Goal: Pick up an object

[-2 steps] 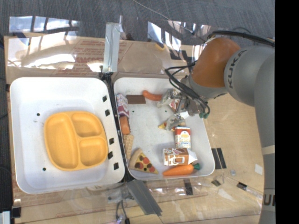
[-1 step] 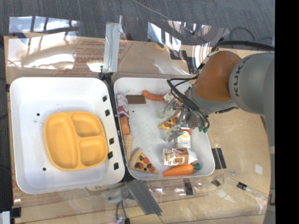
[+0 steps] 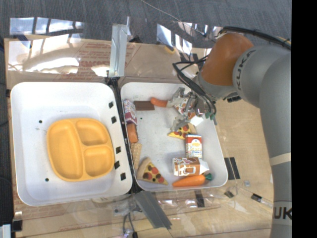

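Note:
My gripper (image 3: 185,109) hangs low over the upper right part of the right bin (image 3: 163,148), under the orange wrist band. Just below it lies a small pizza slice (image 3: 179,132). To its left rest an orange sausage (image 3: 159,102) and a brown chocolate bar (image 3: 143,105). An orange juice box (image 3: 193,146) stands below the pizza slice. Further down are a brown-and-white carton (image 3: 187,166) and a carrot (image 3: 190,181). Nothing can be seen held in the gripper.
Along the right bin's left wall lie a red-and-white packet (image 3: 130,112), a hot dog (image 3: 132,133), an ice cream cone (image 3: 136,152) and a larger pizza slice (image 3: 151,173). The left bin (image 3: 29,98) holds a yellow divided plate (image 3: 79,148).

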### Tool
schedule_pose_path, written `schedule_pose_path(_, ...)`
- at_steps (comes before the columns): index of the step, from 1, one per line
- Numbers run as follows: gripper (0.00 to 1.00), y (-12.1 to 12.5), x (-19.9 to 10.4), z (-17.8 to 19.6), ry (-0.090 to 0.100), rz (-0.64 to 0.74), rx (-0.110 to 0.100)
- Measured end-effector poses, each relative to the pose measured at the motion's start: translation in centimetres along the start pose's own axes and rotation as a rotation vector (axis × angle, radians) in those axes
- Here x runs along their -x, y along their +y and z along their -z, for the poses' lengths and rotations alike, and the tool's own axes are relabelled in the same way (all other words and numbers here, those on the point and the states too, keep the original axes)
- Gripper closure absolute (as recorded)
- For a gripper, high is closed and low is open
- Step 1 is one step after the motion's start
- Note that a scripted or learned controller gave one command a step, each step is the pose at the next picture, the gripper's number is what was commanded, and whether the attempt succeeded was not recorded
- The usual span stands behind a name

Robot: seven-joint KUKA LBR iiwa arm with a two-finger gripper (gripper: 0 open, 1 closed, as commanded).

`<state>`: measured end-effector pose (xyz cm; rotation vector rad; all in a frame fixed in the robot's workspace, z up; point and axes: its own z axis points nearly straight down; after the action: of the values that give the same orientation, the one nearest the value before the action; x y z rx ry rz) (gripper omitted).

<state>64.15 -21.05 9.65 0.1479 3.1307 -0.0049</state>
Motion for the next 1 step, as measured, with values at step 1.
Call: schedule_pose_path(1, 0.0, 1.09, -3.86, -0.08, 0.001, 0.004, 0.001)
